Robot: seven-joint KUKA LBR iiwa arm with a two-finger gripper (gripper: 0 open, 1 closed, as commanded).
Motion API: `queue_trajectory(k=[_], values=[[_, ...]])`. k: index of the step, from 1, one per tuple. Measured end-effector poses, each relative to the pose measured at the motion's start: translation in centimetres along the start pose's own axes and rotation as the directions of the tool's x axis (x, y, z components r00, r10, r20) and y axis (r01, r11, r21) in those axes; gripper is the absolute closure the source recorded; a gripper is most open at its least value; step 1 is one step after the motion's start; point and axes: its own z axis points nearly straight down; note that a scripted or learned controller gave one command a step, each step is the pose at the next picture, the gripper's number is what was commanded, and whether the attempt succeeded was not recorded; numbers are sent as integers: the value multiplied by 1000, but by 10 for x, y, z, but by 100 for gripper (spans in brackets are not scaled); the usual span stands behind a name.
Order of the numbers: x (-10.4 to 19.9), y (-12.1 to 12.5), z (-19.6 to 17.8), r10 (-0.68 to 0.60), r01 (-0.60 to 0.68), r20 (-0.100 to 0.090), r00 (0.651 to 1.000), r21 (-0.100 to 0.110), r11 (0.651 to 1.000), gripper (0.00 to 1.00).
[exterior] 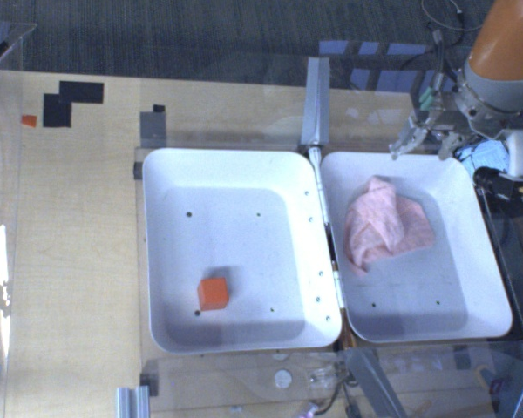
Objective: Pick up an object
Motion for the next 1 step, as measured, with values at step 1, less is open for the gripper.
queue_trajectory(k=[1], values=[[34, -9, -10, 153, -153, -1, 988, -1, 988, 0]])
